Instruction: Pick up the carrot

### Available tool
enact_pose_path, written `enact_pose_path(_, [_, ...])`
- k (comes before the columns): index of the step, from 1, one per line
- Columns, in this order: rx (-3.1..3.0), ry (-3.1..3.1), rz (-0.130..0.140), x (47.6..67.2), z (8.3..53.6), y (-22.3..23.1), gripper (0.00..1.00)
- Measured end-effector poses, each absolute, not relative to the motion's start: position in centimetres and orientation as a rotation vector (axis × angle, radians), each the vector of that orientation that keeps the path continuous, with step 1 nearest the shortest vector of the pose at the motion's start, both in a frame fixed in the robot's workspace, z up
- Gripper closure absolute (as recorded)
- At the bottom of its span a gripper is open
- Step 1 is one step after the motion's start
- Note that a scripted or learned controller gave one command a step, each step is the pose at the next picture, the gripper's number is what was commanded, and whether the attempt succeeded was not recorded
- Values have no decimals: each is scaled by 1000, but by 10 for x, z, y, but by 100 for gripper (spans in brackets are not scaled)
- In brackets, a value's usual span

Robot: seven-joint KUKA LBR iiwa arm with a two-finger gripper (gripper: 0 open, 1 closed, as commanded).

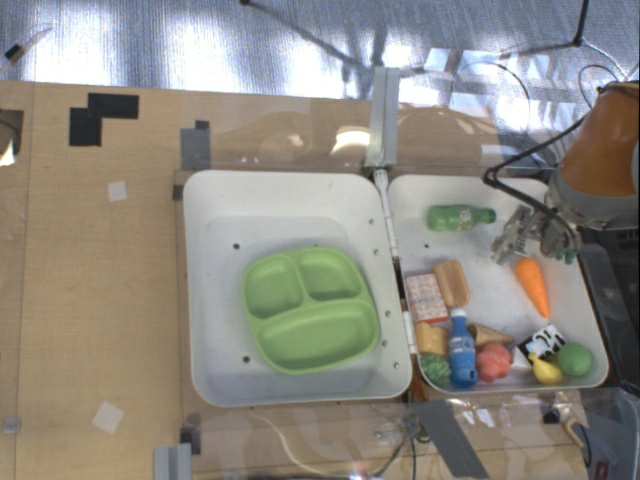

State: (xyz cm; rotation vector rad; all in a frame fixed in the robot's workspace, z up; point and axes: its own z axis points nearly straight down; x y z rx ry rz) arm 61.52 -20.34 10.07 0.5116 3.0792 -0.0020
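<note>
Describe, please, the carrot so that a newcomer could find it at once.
Look in the right-hand shallow white bin, near its far-right side. The tapered orange toy carrot lies just below the arm's pincer, apart from the toys crowded along the bin's lower edge; nothing nearby is orange and pointed.

Floor: grey ribbed carpet [180,28] runs along the top, streaked with bright patches of light.
Stand legs: thin dark legs [300,33] cross that carpet, with another at the top right.
Table: light wooden table [90,298] fills the left side, flat and pale.
Markings: black blocks [100,116] sit near its upper left, small pale squares lower down.
</note>
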Motion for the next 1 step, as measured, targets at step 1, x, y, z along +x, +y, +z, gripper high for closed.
enact_pose_path(1, [719,3045,2,611,173,-165,100])
